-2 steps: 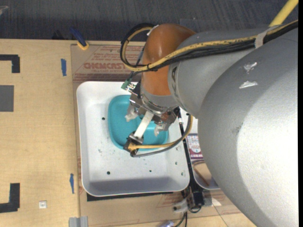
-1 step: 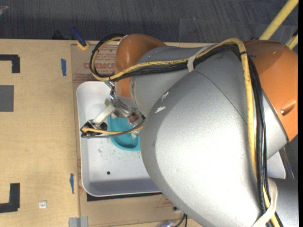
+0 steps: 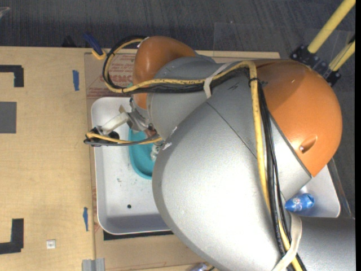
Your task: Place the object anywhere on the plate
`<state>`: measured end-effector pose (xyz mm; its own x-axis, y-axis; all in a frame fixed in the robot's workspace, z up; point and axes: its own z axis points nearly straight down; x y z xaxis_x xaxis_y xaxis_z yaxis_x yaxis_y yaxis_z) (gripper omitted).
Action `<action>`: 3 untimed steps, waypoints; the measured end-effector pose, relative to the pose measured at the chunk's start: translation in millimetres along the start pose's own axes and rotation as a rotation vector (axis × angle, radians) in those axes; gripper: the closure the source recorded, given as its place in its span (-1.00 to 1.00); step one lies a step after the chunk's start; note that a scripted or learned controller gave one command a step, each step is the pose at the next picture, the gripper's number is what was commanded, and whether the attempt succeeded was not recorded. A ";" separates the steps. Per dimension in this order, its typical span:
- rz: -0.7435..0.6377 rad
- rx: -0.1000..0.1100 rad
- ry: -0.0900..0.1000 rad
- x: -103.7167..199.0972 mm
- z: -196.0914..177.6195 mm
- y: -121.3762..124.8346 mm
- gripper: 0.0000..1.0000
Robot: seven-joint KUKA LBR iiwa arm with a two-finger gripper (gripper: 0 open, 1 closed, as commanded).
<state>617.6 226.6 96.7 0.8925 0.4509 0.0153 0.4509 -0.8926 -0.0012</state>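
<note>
Two white bins on desk; teal plate in left one, under arm. Tool grip: cannot tell.

Plate lies in left bin.

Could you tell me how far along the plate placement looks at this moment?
Done: the arm has reached over the left bin, above the teal plate. In hand: unclear, since the arm hides the gripper and any object it carries. Left: nothing rests on the plate's visible part, so the placement cannot be confirmed. A blue item lies in the right bin.
</note>
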 end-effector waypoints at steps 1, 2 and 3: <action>0.179 -0.001 -0.015 -71.2 -51.1 -32.5 -1.00; 0.250 -0.004 -0.018 -1.6 -7.7 3.0 -1.00; 0.252 -0.002 -0.013 0.4 -19.9 2.5 1.00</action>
<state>618.8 224.4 116.6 0.9767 0.2145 0.0024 0.2145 -0.9767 -0.0011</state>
